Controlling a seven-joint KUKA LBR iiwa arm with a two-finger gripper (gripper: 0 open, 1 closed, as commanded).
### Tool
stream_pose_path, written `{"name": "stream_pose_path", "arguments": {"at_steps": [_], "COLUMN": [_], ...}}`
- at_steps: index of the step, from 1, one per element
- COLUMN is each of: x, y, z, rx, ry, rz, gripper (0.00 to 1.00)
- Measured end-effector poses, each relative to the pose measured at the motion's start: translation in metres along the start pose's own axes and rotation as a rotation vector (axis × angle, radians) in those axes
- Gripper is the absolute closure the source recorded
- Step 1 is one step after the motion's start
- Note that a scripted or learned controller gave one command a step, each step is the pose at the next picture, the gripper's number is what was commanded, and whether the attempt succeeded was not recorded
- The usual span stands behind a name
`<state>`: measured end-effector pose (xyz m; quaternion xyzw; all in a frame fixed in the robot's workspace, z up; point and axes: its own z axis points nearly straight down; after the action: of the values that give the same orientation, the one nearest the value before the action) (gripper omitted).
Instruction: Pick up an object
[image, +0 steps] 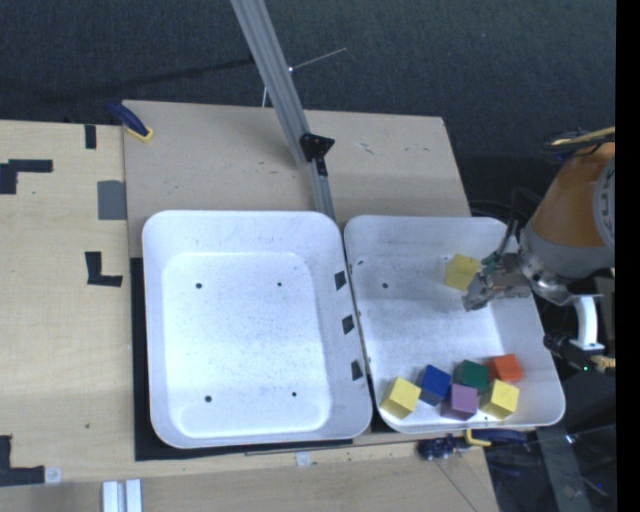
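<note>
We see the grey two-finger gripper (480, 291) low in the right shallow white plastic bin (400, 250), touching or just beside a pale yellow cube (461, 271); whether it is gripping anything, we cannot tell.

The wooden bench (250, 150) carries two white bins side by side, left bin (245, 325) and right bin (400, 250), seemingly on a black mat (140, 440). At eleven o'clock lies a blue-yellow clamp (131, 120).

white bins (240, 225), yellow block (461, 271), blue block (435, 381), orange block (507, 367)
</note>
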<state>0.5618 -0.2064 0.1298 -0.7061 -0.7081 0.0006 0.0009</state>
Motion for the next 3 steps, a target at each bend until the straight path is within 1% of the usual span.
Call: {"name": "stream_pose_path", "arguments": {"at_steps": [1, 2, 3], "x": [0.002, 0.002, 0.052], "y": [0.002, 0.003, 0.024], "z": [-0.042, -0.095, -0.103], "rx": [-0.005, -0.007, -0.003], "ry": [-0.001, -0.002, 0.001], "rz": [0.001, 0.000, -0.004], "gripper": [1.00, 1.00, 1.00]}}
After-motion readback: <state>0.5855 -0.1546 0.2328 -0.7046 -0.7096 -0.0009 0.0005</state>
